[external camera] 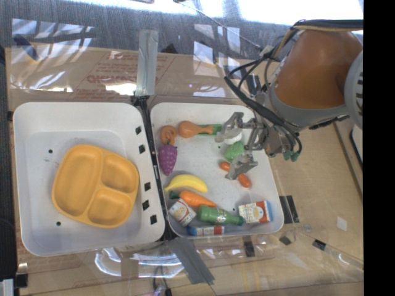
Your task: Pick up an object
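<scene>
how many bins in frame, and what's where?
2. The left shallow white bin holds a yellow divided plate; the right shallow white bin holds the toy food, with the gripper over it.

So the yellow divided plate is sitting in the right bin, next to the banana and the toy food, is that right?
Not quite. The camera view shows the yellow divided plate in the left bin. The banana and the other toy food are in the right bin.

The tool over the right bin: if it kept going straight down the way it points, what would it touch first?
Most likely the small green-and-white item lying between the fingers of the tool in the right bin. Height is hard to judge from above, so the bin floor or the orange piece nearby could come first.
</scene>
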`<state>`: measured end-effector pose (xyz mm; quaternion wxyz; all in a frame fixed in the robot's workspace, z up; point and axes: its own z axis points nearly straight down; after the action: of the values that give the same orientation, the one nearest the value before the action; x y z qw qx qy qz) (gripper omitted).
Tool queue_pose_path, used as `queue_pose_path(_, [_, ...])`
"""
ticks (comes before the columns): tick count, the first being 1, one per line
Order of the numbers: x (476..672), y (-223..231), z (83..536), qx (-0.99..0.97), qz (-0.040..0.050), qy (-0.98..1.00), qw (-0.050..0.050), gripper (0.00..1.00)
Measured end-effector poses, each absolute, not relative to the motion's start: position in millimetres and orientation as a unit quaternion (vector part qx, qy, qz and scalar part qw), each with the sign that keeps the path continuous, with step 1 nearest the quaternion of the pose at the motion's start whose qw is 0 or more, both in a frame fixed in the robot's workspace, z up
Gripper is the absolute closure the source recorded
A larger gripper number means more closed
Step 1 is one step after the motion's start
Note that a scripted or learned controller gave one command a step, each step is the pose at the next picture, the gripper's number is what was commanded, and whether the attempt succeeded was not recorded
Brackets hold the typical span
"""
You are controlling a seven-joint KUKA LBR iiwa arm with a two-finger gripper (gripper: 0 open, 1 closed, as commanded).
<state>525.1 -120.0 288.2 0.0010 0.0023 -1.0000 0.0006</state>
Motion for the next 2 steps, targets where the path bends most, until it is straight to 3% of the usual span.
queue_pose_path(1, [484.0, -162, 169, -0.029, -0.0011, -1.000, 0.005, 0.00])
queue_pose_path(2, [481.4, -147, 102, -0.023, 0.0005, -1.000, -0.004, 0.00])
